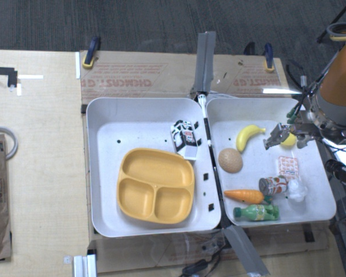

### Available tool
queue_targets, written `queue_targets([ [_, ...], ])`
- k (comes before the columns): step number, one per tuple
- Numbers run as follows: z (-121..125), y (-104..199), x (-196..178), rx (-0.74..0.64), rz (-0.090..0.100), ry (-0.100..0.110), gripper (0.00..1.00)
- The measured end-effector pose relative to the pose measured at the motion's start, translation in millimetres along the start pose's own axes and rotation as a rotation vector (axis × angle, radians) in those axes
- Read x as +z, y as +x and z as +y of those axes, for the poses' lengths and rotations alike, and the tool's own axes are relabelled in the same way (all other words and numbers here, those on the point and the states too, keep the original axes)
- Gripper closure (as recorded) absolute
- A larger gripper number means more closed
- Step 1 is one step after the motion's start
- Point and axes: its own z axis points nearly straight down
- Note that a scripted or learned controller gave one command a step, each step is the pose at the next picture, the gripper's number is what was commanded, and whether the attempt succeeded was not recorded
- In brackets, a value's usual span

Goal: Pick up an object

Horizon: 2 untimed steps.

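Observation:
My gripper (pixel 278 137) hangs low over the upper right part of the right bin (pixel 328 209). A small yellow object (pixel 289 142) lies partly hidden right beside it. A banana (pixel 249 136) lies just to the gripper's left. Lower in the same bin are a brown round object (pixel 230 160), a pink packet (pixel 288 166), a red-labelled can (pixel 274 184), a carrot (pixel 245 195) and a green bottle (pixel 256 213). Whether anything is held I cannot tell.
The left bin (pixel 98 154) holds a yellow divided plate (pixel 155 185) and a black-and-white carton (pixel 185 136) by the shared wall. A clear plastic item (pixel 297 190) lies near the right bin's right side. Cardboard (pixel 144 77) lies behind the bins.

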Motion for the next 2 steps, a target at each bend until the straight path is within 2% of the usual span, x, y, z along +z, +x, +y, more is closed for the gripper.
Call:
queue_targets([
  [1, 5, -55, 108, -0.057, 0.000, -0.004, 0.00],
  [2, 75, -68, 123, -0.071, 0.005, -0.004, 0.00],
])
